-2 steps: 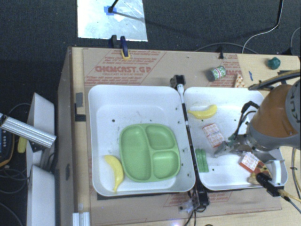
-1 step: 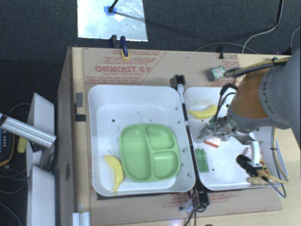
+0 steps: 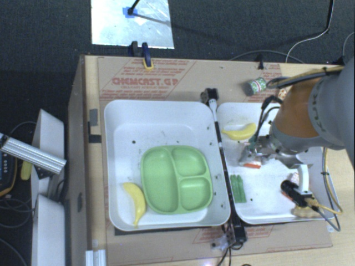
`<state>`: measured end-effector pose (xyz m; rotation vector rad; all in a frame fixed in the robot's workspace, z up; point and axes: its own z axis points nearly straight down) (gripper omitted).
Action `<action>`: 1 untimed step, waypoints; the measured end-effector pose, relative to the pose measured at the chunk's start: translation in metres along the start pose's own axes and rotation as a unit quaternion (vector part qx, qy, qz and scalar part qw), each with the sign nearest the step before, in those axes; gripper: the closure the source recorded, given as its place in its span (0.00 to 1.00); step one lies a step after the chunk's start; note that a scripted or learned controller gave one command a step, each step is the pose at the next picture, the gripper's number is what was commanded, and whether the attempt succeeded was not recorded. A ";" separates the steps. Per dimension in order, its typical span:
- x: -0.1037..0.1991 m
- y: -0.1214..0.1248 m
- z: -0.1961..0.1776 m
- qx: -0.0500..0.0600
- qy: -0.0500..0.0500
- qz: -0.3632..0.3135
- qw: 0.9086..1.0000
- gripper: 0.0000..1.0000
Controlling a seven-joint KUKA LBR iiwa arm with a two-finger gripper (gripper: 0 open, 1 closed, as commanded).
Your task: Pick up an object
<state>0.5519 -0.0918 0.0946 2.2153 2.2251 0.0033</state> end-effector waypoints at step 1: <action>0.055 0.014 -0.101 0.000 0.000 0.000 1.000 1.00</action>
